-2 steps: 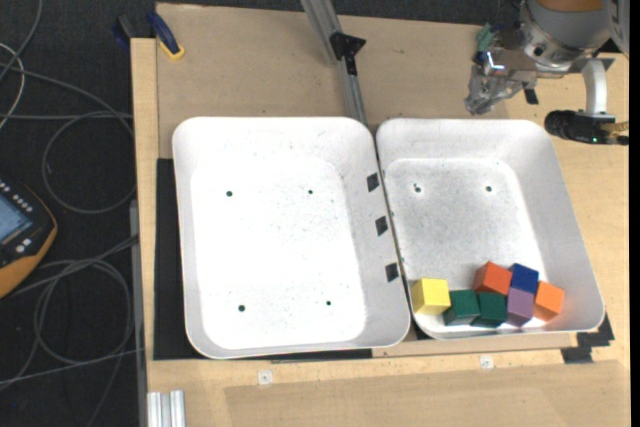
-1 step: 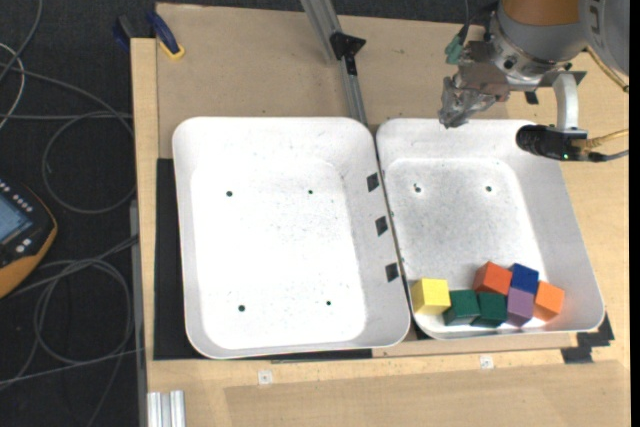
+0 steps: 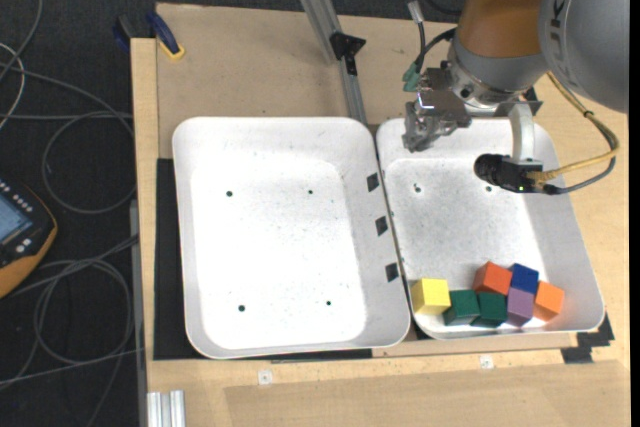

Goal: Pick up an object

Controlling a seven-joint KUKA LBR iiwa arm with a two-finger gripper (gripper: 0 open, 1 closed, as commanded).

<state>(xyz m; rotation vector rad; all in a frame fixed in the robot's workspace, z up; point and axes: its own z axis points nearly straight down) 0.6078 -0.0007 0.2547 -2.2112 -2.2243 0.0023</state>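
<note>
Several small blocks lie bunched at the near edge of the right bin [image 3: 560,225]: a yellow block [image 3: 432,294], two green blocks [image 3: 476,307], two orange blocks [image 3: 494,276], a blue block [image 3: 523,277] and a purple block [image 3: 521,304]. My gripper [image 3: 424,132] hangs over the far left corner of the right bin, well away from the blocks. Nothing shows between its fingers.
The left bin [image 3: 270,235] sits beside the right one, with black clips [image 3: 381,225] along the shared rims. A slanted metal bar [image 3: 320,5] rises behind the bins. Cables and a handheld device [image 3: 20,230] lie off the bench to the left.
</note>
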